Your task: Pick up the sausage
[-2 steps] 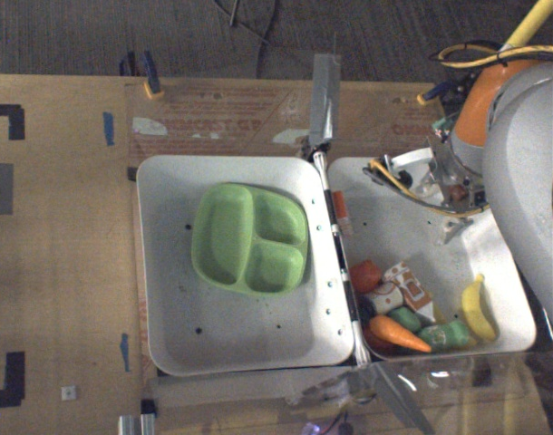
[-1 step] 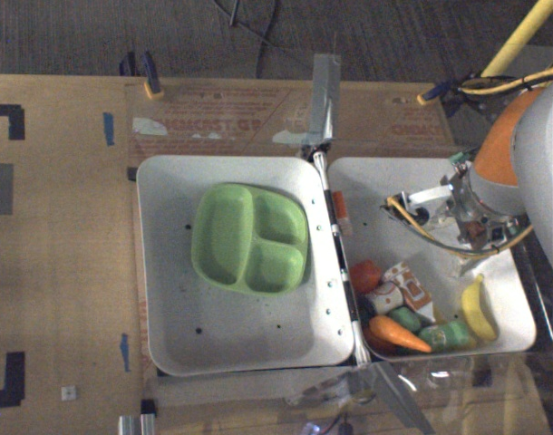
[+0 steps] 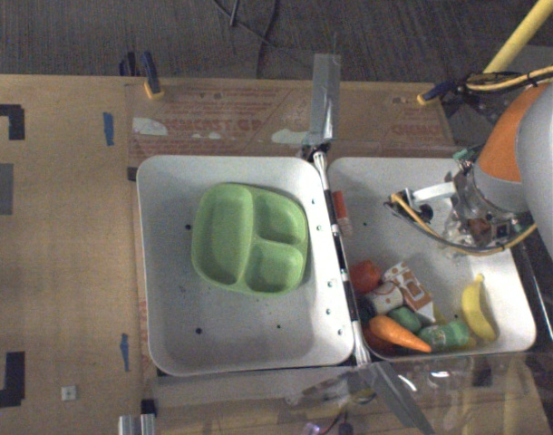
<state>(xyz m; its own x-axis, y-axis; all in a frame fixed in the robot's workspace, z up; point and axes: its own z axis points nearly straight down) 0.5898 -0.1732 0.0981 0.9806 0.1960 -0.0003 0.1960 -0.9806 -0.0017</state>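
A small reddish-brown sausage lies in the right-hand white bin, up against its left wall beside the divider between the two bins, its length running along that wall, with bare bin floor around it on its other sides. Well apart from it, toward the bin's right side, the gripper of the grey arm with the orange band hangs over the bin floor amid looping yellow and white cables; whether it is open or closed cannot be told from this angle, and nothing is seen held in it. Toy foods crowd the near end of the same bin: a red tomato, a small white and orange carton, an orange carrot, a green vegetable touching the carrot's tip, and a yellow banana near the right wall. In the left bin a green divided plate sits alone, right side up, on the plywood bench
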